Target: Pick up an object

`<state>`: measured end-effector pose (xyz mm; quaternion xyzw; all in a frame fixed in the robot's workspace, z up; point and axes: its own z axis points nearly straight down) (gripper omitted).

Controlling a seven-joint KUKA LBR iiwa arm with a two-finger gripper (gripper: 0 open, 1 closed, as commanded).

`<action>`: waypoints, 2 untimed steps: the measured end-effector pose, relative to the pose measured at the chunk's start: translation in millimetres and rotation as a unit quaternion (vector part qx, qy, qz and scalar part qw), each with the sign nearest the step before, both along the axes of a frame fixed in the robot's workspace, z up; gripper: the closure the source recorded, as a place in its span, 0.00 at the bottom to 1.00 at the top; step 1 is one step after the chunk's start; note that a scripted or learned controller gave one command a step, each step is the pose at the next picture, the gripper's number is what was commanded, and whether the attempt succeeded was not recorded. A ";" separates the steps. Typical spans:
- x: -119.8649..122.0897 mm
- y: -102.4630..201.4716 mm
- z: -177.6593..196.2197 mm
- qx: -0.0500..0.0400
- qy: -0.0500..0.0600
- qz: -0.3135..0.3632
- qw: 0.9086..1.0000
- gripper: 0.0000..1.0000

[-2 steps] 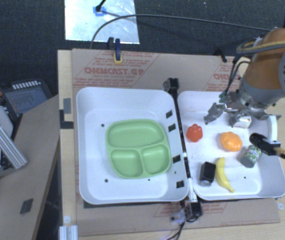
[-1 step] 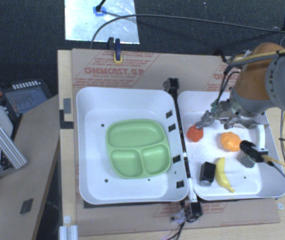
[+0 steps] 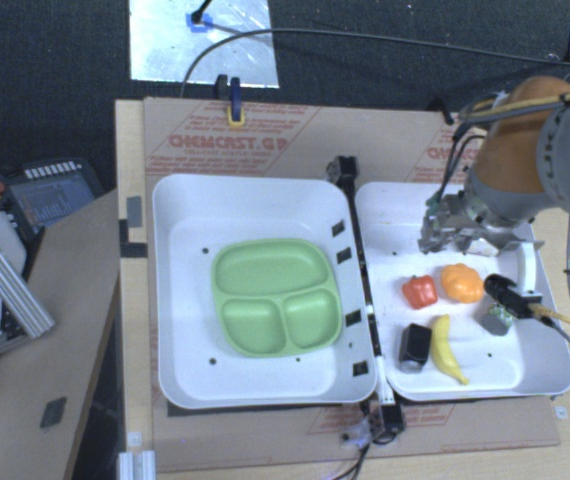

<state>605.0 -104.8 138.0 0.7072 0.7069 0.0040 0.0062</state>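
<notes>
Claw (image 3: 443, 230) hangs low over the back of the right bin (image 3: 395, 203), its metal fingers pointing down at bare white floor; how far apart they stand I cannot tell from this slant, and nothing shows between them. Just in front of it lie the candidates: a red pepper (image 3: 420, 290) and an orange fruit (image 3: 462, 282) side by side, almost touching, then a yellow banana (image 3: 449, 349) with a small black block (image 3: 415, 345) beside it nearer the front wall, and a grey-green piece (image 3: 495, 319) toward the right. The red pepper looks the nearest pick; a good grasp would likely centre over it and close across its narrow side, away from the orange fruit, so the neighbour is not nudged. The left bin (image 3: 180, 268) holds a green divided plate (image 3: 272, 296). On the bench, the cardboard sheet (image 3: 285, 133) carries red print, upside down and too blurred to read surely.
</notes>
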 end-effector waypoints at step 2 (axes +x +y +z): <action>3.3 -3.1 73.6 0.001 0.005 0.002 1.000 1.00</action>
